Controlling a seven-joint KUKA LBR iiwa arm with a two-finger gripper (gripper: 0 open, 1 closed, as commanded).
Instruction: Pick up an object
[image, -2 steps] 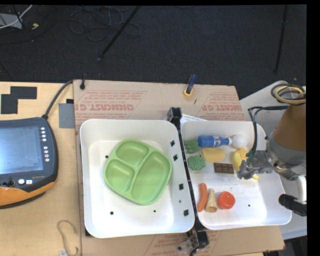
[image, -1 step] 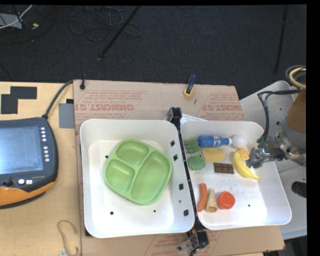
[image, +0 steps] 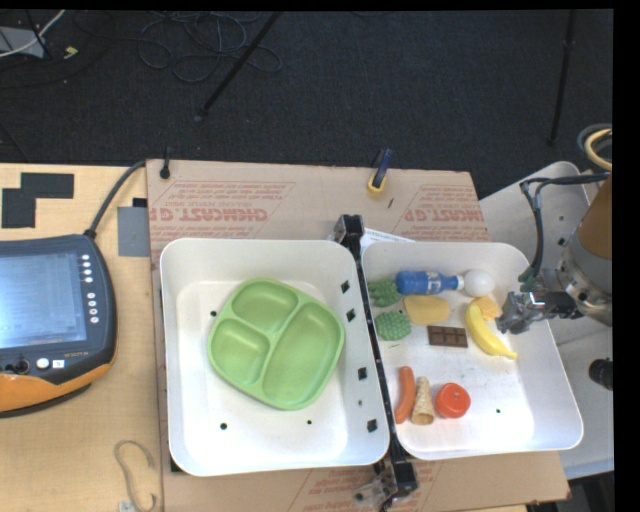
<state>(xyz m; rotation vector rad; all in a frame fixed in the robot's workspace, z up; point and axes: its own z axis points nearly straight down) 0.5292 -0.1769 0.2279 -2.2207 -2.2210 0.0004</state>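
The right bin (image: 545, 420) holds several toy foods. A yellow banana (image: 488, 332) lies near its right side, below a small white ball (image: 479, 283). A blue bottle (image: 425, 283) and a yellow block (image: 428, 310) sit further left, with a brown chocolate bar (image: 447, 337) under them. Two green pieces (image: 388, 310) lie by the divider. Low in the bin are an orange carrot (image: 404, 393), a cone (image: 423, 400) and a red tomato (image: 453, 400). My gripper (image: 514, 312) hangs just right of the banana's upper end, with nothing seen in it.
The left bin (image: 190, 420) bears a green divided plate (image: 277, 343). A tablet-like pendant (image: 50, 310) lies on the bench at far left. Cables run along the arm (image: 590, 260) at the right edge, over the right bin's rim.
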